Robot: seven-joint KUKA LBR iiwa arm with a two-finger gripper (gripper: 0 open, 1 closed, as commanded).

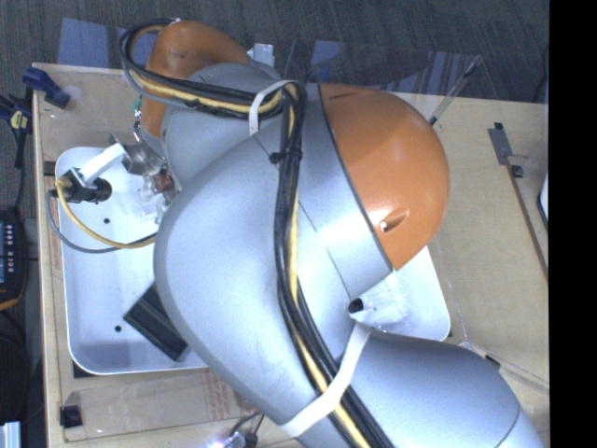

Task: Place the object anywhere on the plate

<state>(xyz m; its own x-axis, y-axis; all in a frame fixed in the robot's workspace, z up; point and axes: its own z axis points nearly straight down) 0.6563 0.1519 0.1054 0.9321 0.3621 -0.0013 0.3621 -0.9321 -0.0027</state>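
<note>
Here the black object [156,322] lies well below the tool [149,171].

Arm [252,278]: glossy grey rounded casings, orange domed joint caps [392,175]. Black-and-yellow cable bundle [289,250] along the casing, fastened by white straps [336,381]. Metal wrist fittings [145,157].

arm [308,278]: cut off at bottom edge | left bin [93,343]: mostly hidden | black object [154,323]: partly hidden

Pale wooden bench [485,222] lying over dark grey carpeted floor [373,12], which is showing beyond the bench's far edge.
</note>
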